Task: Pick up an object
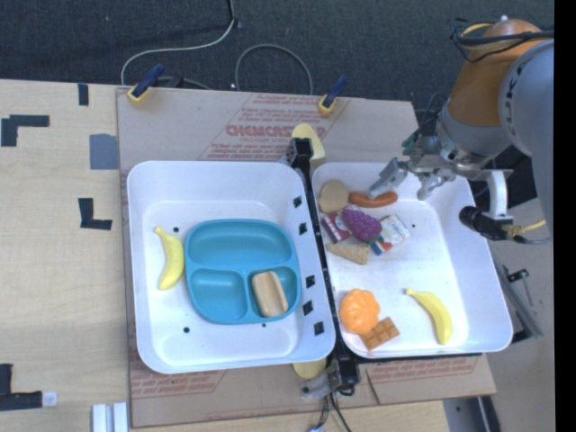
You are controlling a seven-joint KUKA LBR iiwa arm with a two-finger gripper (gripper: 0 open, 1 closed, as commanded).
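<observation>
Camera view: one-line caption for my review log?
Arm's hand poised above the hot dog in the right bin.

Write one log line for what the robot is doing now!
arm: over right bin far edge | gripper: open, holding nothing | nearest: hot dog | left bin: blue tray, banana

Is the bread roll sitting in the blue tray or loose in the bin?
In the tray. The bread roll lies in the lower right compartment of the blue tray, within its rim.

Both white bins (216, 174) look like smooth, slightly glossy plastic, as does the blue tray (236, 241) (matt cardboard sheet (261, 124) underneath).
</observation>
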